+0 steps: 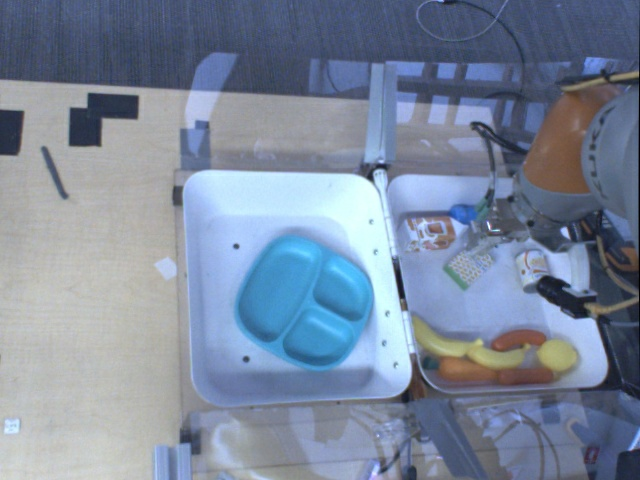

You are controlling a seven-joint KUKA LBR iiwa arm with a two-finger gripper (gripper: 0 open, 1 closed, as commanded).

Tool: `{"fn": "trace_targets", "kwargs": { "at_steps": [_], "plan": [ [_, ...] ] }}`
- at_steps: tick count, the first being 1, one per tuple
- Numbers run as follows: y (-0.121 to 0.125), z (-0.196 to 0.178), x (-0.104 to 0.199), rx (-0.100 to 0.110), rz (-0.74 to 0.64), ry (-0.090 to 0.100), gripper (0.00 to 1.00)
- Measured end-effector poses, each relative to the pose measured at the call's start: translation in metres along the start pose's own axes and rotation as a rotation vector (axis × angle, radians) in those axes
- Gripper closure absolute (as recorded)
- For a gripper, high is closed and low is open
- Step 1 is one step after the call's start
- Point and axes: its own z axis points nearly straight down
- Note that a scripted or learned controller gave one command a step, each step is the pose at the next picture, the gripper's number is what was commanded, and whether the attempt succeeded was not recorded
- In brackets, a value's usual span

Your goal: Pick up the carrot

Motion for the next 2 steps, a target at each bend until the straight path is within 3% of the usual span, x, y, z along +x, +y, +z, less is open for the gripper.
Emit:
{"fn": "trace_targets", "kwargs": {
  "at_steps": [1, 2],
  "plan": [
    [-0.052, 0.013, 0.047, -0.027, 0.328, -0.003, 1.0],
    [-0.076, -0.062, 0.072, 0.0, 0.278, 0.0, 1.0]
  ]
}}
